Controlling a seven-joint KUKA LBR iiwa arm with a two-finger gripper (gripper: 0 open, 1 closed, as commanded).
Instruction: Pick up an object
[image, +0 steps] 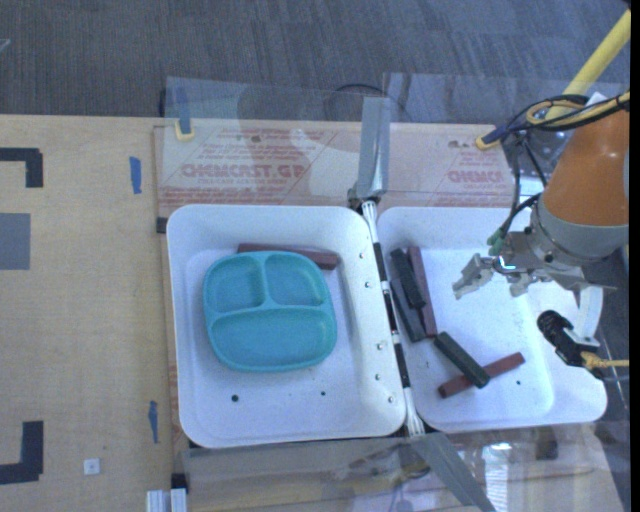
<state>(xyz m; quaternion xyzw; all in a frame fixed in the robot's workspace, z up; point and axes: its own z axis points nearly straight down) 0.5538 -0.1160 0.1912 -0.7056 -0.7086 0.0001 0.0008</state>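
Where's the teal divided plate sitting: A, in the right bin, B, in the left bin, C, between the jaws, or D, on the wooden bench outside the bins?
B: the plate lies flat in the left bin, apart from the gripper over the right bin.

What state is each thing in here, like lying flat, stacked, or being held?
Teal divided plate: flat in left bin, right side up.
Brown bar: partly under the plate's far edge.
Two bars: lying along right bin's left wall.
Dark bar: crossing a brown bar.
Gripper: above right bin.
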